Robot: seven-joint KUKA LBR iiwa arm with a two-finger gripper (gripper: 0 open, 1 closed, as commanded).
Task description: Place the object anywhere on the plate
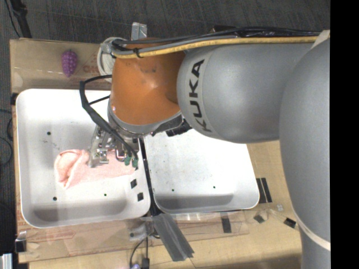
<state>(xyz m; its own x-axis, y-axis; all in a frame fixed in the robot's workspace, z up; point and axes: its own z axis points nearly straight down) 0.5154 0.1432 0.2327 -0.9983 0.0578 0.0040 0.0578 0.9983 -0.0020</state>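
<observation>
End effector (102, 156) is low in left bin (33, 206), touching the pink object (70, 167); can't tell if it grips or how far open. Object lies just left of it; purple thing (69, 62) on surface, well above.

Plate (84, 170) partly behind tool (106, 153)

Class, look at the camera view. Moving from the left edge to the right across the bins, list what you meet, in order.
Left bin's wall → pink cloth → tool → right bin → grey arm.
</observation>
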